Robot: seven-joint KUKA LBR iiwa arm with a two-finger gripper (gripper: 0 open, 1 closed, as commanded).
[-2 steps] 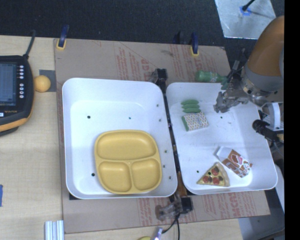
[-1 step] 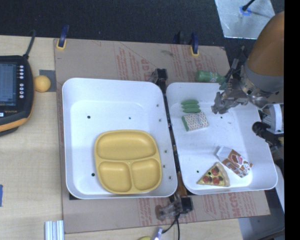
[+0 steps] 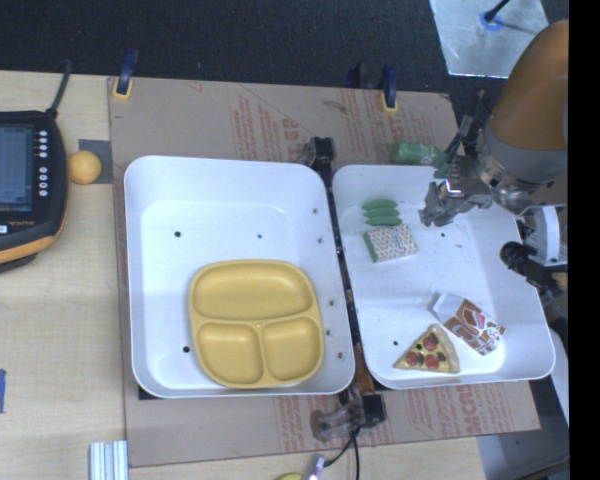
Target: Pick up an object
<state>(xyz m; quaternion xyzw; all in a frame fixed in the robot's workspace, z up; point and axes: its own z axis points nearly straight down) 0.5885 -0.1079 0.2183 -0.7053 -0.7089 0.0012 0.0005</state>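
Tabletop [image 3: 40, 328]: pale wood, overlaid with a brown cardboard sheet [image 3: 280, 118] clipped at its far edge, dark floor beyond.
Left bin [image 3: 160, 218]: shallow and white, carrying a yellow divided tray [image 3: 257, 321] with three compartments, set toward the near side.
Right bin [image 3: 510, 298]: shallow and white, touching the left bin along its edge.
Objects in right bin: a green pod-shaped toy [image 3: 381, 211] near the far left corner; a speckled green-and-white block [image 3: 391, 242] just beside it on the near side; a toy pizza slice [image 3: 429, 352] near the front rim; a red-and-white patterned packet [image 3: 470, 325] just beside the slice, to its right.
Outside the bins: a small green item [image 3: 416, 153] on the cardboard past the right bin's far rim; a yellow ball [image 3: 84, 166] and a handheld control pendant [image 3: 15, 193] at the left.
Arm [image 3: 530, 98]: grey and orange, entering from the right.
Pincer [image 3: 442, 206]: low over the right bin's far side, right of the pod toy and apart from it; whether its fingers are spread or pressed together cannot be told, and nothing is seen between them.
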